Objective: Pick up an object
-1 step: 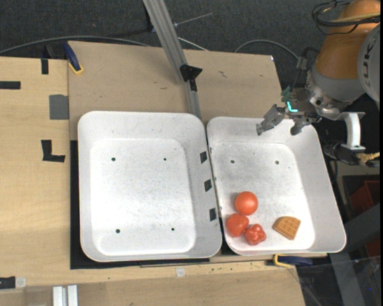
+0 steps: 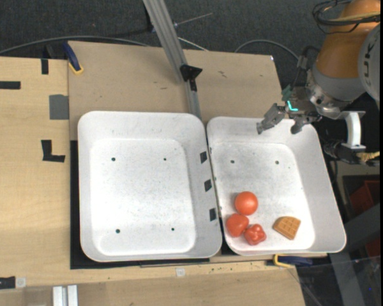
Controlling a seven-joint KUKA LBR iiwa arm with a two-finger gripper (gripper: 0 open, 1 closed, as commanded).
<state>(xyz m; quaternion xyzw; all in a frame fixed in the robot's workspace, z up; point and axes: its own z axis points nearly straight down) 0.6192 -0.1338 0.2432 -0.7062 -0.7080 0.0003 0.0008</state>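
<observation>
over the right bin's (image 2: 319, 164) far rim, gripper (image 2: 282, 122) w/ fingers spread, holding nothing. near end of that bin: 2 tomatoes (image 2: 246, 203), red pepper (image 2: 255, 234), waffle (image 2: 287, 227).

We see the grey two-finger gripper (image 2: 282, 122) hanging above the far rim of the right shallow white plastic bin (image 2: 306, 164), its fingers spread apart with nothing between them. Near that bin's front wall lie a round red tomato (image 2: 246, 203), a second red tomato (image 2: 236, 224) just beside it, a small red pepper-shaped piece (image 2: 255, 234) and a tan waffle-textured biscuit (image 2: 286, 227). To its left sits the left shallow white plastic bin (image 2: 140, 183).
</observation>
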